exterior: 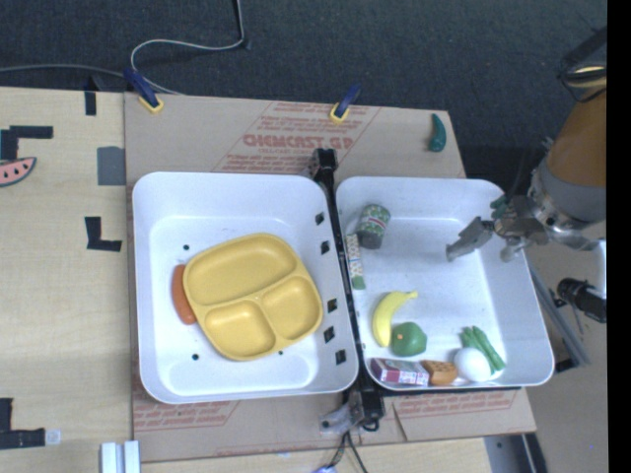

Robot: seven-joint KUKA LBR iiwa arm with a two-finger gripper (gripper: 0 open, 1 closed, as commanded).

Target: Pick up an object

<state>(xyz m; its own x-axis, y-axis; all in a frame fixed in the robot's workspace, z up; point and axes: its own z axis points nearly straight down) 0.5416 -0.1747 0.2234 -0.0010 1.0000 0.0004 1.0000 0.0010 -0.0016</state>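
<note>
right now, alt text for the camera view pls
A grey arm's hand hovers over the right bin, which holds a can, banana and other toy foods. The left bin holds a yellow divided tray.

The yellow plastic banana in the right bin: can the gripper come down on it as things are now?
Probably yes. The yellow plastic banana lies uncovered in the right white bin, with bare floor between it and the gripper. Only the green round fruit touches its lower end.
</note>
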